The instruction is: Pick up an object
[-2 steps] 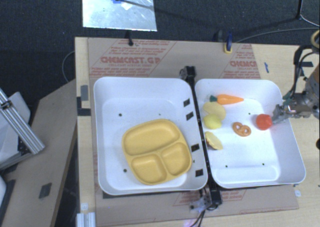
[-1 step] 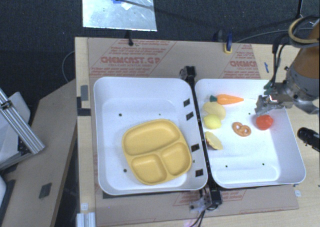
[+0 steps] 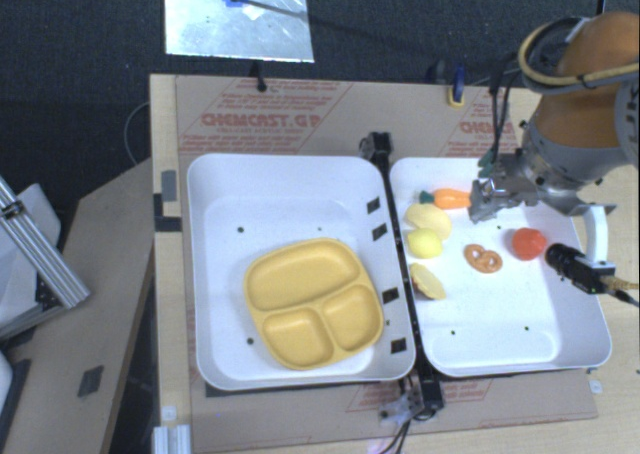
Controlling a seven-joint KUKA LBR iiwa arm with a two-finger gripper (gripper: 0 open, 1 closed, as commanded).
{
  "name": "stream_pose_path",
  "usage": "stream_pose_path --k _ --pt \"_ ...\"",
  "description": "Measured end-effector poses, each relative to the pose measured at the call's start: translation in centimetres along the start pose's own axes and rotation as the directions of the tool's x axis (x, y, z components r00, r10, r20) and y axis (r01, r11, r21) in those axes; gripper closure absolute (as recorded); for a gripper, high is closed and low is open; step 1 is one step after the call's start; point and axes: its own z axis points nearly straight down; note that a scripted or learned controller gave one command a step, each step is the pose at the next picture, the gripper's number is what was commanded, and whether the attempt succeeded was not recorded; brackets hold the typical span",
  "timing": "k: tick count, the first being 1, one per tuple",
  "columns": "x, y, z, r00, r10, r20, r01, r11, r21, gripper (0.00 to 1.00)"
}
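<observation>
The right bin (image 3: pixel 520 342) holds several toy foods. An orange carrot (image 3: pixel 450 199) lies at the back left, with a pale yellow piece (image 3: pixel 428 218) and a yellow lemon (image 3: pixel 425 243) just in front of it. A pale wedge (image 3: pixel 428 283) lies nearer the front. A brown pretzel-like ring (image 3: pixel 484 259) and a red tomato (image 3: pixel 528 242) sit in the middle. My gripper (image 3: pixel 487 198) hangs low over the bin's back, right beside the carrot's right end and behind the ring. Nothing is visibly held.
The left bin (image 3: pixel 230 202) holds a yellow divided tray (image 3: pixel 313 300). A black divider (image 3: pixel 395 242) runs between the bins. A black part (image 3: pixel 577 268) on the arm's side juts over the right bin near the tomato. A foil sheet (image 3: pixel 236 0) lies behind the bench.
</observation>
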Motion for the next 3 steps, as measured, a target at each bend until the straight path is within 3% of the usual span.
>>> stream_pose_path --k 3 --pt "14.2 5.5 2.5 1.0 0.002 0.0 -0.002 1.0 0.001 1.0"
